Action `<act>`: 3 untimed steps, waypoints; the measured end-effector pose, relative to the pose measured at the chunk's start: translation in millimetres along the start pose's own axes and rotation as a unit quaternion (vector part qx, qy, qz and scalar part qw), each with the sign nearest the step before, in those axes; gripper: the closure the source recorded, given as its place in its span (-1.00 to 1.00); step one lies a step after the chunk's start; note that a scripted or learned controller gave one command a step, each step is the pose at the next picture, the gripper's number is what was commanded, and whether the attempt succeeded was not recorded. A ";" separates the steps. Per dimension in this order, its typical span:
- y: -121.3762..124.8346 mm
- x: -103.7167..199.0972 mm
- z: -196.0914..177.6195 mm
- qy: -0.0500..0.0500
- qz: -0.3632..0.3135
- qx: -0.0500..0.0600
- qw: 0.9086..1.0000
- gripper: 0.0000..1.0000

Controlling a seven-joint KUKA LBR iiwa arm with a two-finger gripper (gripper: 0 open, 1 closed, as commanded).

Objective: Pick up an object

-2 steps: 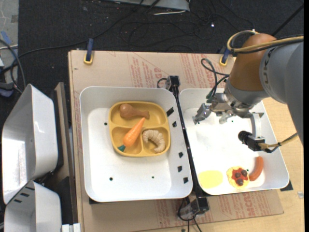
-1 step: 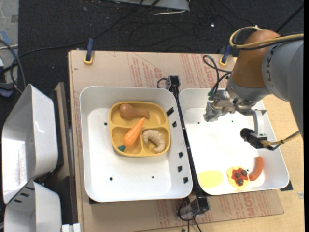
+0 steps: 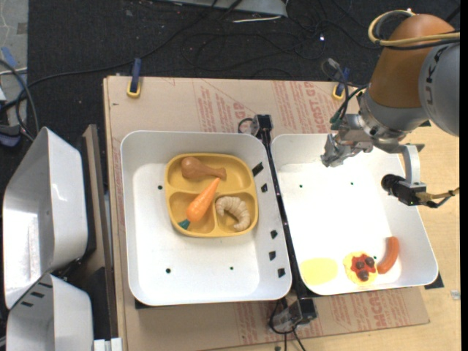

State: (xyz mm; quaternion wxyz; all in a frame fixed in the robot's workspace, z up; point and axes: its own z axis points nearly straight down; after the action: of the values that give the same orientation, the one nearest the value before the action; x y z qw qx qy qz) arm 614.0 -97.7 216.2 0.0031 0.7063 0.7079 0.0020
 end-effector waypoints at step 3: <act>-12.4 104.5 -6.9 0.002 -0.003 0.004 1.000 1.00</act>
State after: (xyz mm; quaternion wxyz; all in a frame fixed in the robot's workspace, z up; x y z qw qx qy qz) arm 601.4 6.8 222.8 -0.0006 0.7043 0.7099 0.0005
